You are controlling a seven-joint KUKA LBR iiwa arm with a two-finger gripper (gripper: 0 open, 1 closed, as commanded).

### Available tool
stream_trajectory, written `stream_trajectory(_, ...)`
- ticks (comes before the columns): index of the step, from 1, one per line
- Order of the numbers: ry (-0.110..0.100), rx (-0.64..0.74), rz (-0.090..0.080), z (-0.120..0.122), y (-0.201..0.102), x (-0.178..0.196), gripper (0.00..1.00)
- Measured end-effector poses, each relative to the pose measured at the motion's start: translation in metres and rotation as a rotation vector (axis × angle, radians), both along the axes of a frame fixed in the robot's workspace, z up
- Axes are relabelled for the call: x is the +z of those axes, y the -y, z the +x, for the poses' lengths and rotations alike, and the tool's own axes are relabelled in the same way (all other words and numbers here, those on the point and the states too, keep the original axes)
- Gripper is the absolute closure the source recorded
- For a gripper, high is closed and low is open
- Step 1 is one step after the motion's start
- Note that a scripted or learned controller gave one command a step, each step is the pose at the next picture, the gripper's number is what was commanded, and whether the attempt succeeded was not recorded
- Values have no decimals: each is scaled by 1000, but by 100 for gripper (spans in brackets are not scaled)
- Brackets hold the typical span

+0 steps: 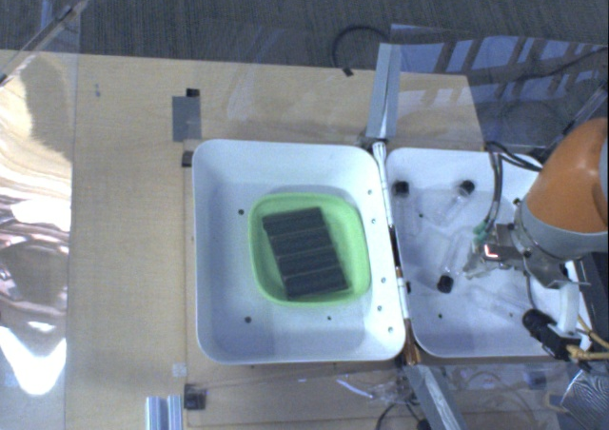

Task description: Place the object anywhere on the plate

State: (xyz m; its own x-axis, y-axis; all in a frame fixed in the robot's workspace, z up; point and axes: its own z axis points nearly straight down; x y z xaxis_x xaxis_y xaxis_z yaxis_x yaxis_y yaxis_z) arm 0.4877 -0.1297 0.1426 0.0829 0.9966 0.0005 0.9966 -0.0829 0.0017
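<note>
- My claw (485, 252): over the right bin (428, 328), low on its right side; whether it grips anything, I cannot tell.
- Dark ridged object (304, 252): lying on the green plate (262, 262).
- Plate: centre of the left bin (214, 257), on the bench (114, 228).

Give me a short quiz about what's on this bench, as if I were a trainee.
1. True or false: the dark ribbed object lies on the green plate.
2. Which bin holds the plate: A the left bin, B the right bin?
3. Fill in: the arm hangs over the ____ bin.

Key: 1 true. 2 A. 3 right.
</note>
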Motion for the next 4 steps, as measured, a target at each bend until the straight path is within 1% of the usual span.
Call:
stream_trajectory(1, 1, -1, 0, 0, 0, 0, 0)
stream_trajectory(2, 5, -2, -3, 1, 67, 31, 0)
stream_trajectory(3, 30, -4, -8, 9, 14, -34, 0)
stream_trajectory(4, 6, -17, -3, 1, 68, 53, 0)
